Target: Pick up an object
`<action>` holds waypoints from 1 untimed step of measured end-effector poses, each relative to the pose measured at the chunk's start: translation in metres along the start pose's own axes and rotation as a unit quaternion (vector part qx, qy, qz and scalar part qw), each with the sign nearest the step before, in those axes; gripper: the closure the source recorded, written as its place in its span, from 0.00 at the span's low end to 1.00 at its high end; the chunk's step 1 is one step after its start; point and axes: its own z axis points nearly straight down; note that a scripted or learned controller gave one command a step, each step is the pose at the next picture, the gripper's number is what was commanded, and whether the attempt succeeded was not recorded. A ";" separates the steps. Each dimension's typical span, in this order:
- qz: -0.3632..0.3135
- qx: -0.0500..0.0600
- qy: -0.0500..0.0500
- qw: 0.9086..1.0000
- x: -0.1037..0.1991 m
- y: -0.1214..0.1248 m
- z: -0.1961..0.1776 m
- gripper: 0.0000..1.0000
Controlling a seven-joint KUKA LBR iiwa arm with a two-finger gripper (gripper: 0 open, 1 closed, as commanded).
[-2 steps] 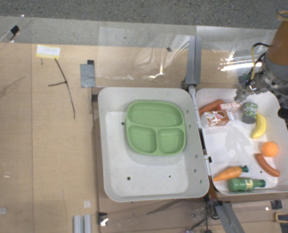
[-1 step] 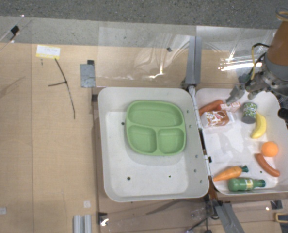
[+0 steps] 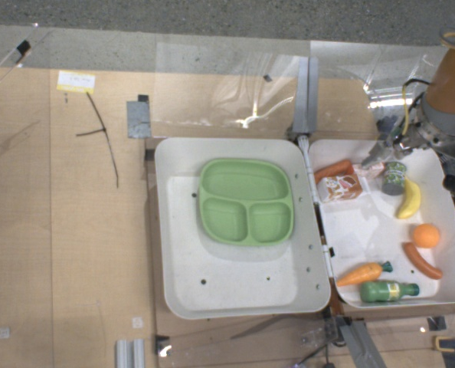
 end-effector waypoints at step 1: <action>0.023 -0.004 0.002 1.000 -0.043 -0.027 0.010 0.00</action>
